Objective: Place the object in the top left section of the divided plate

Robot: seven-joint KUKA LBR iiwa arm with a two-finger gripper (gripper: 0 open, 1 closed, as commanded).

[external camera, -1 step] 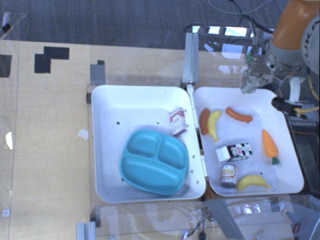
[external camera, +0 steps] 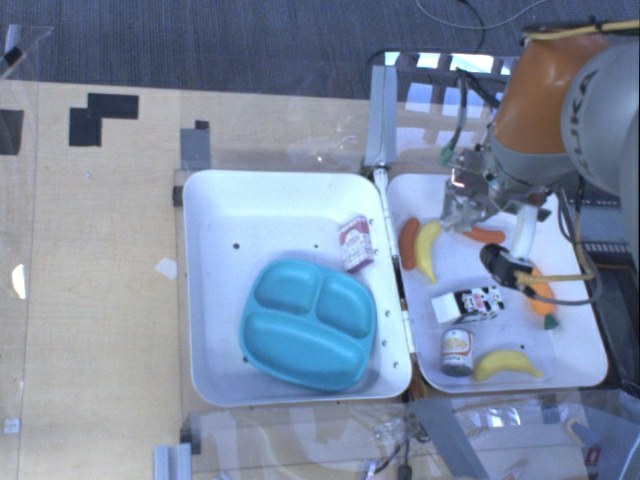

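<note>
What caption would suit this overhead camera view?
Robot arm reaching into right bin of toy food; blue divided plate waits in left bin.

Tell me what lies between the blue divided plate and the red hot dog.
In the camera view, the two bins' adjoining walls separate the divided plate from the hot dog; a small red packet leans there too.

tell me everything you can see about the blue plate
The plate is a turquoise divided dish, plastic by its look, with rounded corners and three sections: two smaller ones on the side away from the camera and one large one along the near side. Nothing lies in any section. It sits flat, turned at a slight angle, in the near half of the left bin. A small red packet lies just beyond it, apart from the rim.
</note>
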